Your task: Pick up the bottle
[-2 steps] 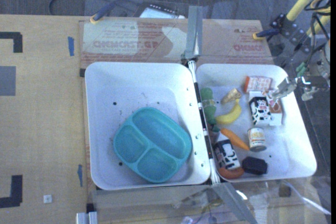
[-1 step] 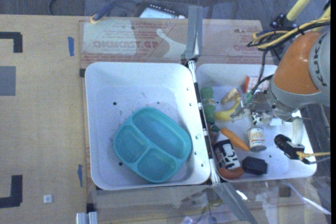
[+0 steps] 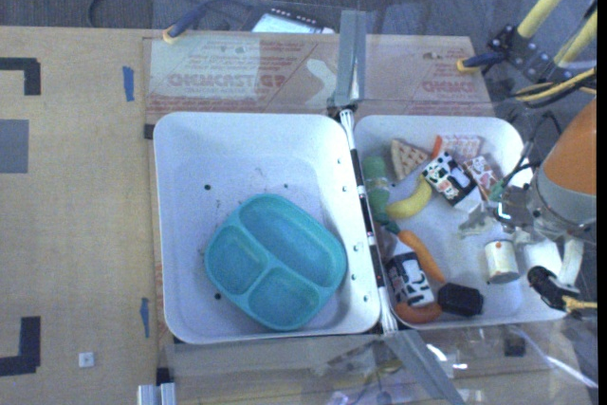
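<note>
The bottle (image 3: pixel 410 272) (cow-patterned, lying down) sits at the right bin's (image 3: pixel 507 130) left wall, beside a carrot (image 3: pixel 423 261) and a black block (image 3: pixel 461 300). The gripper (image 3: pixel 493 215) hovers well to its right; its grip state cannot be told. A descent could snag neighbours or the wall; open room lies mid-bin.

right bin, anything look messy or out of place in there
Nothing looks spilled or broken. The right bin holds a loose jumble; the bottle lies on its side by the divider, and a banana rests among the other items.
</note>
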Controlling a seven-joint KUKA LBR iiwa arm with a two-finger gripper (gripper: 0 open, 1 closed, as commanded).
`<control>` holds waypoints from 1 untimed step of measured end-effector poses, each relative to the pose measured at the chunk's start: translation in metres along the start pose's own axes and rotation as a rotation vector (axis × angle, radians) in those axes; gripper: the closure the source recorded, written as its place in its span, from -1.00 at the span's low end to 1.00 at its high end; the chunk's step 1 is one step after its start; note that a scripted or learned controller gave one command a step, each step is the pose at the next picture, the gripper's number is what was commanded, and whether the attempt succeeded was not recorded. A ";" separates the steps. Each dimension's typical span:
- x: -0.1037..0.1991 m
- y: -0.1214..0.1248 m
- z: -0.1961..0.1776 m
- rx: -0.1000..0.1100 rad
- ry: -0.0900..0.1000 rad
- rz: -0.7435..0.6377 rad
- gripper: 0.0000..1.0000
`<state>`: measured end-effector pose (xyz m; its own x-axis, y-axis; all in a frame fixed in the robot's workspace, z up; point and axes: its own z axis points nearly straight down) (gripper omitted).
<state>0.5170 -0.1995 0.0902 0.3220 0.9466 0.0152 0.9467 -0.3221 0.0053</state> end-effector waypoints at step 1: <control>0.034 0.093 0.003 0.024 -0.007 -0.017 -1.00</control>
<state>0.6162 -0.1968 0.0879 0.3060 0.9520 0.0080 0.9519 -0.3058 -0.0180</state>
